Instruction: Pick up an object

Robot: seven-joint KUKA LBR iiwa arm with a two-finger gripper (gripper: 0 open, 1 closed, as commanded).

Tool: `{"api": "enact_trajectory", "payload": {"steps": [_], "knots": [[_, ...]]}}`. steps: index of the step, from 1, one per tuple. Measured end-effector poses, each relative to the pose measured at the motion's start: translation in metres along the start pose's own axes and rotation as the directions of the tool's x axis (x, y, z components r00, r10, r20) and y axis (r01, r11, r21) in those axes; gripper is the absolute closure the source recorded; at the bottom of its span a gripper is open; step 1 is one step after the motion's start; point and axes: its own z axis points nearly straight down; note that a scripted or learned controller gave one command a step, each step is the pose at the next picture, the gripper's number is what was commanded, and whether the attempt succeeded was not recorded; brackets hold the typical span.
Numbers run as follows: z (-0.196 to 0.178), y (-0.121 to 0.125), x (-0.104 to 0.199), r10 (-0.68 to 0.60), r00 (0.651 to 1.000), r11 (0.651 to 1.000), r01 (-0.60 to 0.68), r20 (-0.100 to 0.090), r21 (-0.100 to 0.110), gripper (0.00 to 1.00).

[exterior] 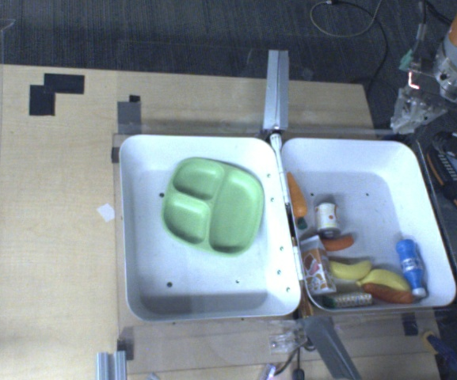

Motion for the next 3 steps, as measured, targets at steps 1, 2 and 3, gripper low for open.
{"api": "enact_trajectory", "payload": {"steps": [1,2,3], "knots": [[0.046,0.001,0.026,0.312,0.95,0.95,-0.312,0.001,0.004,1.0],[0.024,-0.015,0.061,0.672,0.741,0.741,-0.672,0.003,0.003,1.0],[0.051,-0.037,0.08,0.809,0.588,0.588,-0.809,0.005,0.004,1.0]]}}
